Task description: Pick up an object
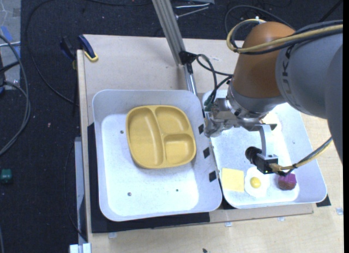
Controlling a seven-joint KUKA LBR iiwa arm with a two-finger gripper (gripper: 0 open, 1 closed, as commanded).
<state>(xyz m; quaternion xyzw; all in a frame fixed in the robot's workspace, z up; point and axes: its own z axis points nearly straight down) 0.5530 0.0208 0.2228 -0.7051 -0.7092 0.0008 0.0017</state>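
Note:
Three small objects lie along the front of the right bin (305,137): a flat yellow cheese slice (233,179), a toy fried egg (256,184) and a small purple item (287,181). My gripper (214,122) hangs over the right bin's left edge, close to the divide between the bins. It is behind the cheese slice and apart from all three objects. The grey arm and its orange band (262,61) hide the back of the right bin.
A yellow divided plate (161,136) lies in the left bin (109,192). A slanted metal pole (169,23) rises behind the bins, and a black cable fitting (257,158) hangs over the right bin just behind the egg.

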